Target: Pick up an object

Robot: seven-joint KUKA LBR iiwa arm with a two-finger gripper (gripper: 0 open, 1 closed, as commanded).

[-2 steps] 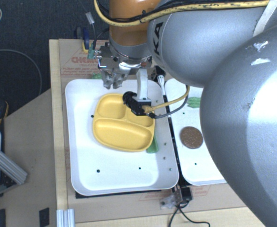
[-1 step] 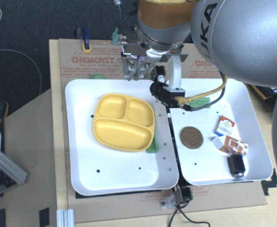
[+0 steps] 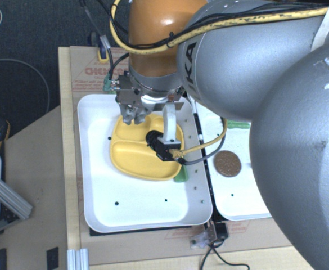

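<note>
A yellow, rounded, shell-like object (image 3: 139, 159) lies in the middle of the left white bin (image 3: 136, 210). My gripper (image 3: 133, 117) hangs over the far edge of this yellow object, right at its upper rim. The wrist and the arm's orange band hide the bin's far part. A small green piece (image 3: 180, 176) peeks out from under the yellow object's right end. In the right bin (image 3: 237, 207) lies a brown round disc (image 3: 228, 164), well apart from the gripper.
Another green object (image 3: 238, 125) shows at the far side of the right bin, partly hidden by the arm. The bins stand on a cardboard sheet (image 3: 74, 151). The grey arm covers most of the right bin.
</note>
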